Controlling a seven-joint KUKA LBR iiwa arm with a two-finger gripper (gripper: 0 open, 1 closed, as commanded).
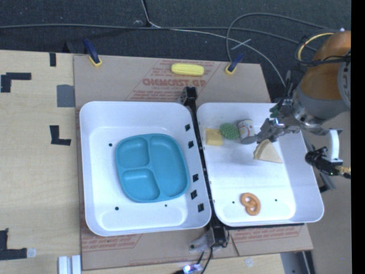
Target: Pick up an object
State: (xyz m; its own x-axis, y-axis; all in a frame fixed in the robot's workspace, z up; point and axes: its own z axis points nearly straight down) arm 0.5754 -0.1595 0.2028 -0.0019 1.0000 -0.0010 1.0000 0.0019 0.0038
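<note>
Gripper [261, 137] in right bin [302, 170], near its 1 o'clock corner, fingers spread, pinching nothing, tips just above tan wedge [268, 152]. Can [245, 128], green ball [229, 131], yellow block [214, 137] at its 9 o'clock. Pretzel [250, 203] at bin's 6 o'clock. Blue tray [151, 167] in left bin [97, 153].

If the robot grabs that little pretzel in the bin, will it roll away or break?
The pretzel lies flat, so it probably won't roll. Its thin loops look awkward to pinch and might slip. It looks like a small toy, likely light and stiff, though that's hard to tell.
</note>
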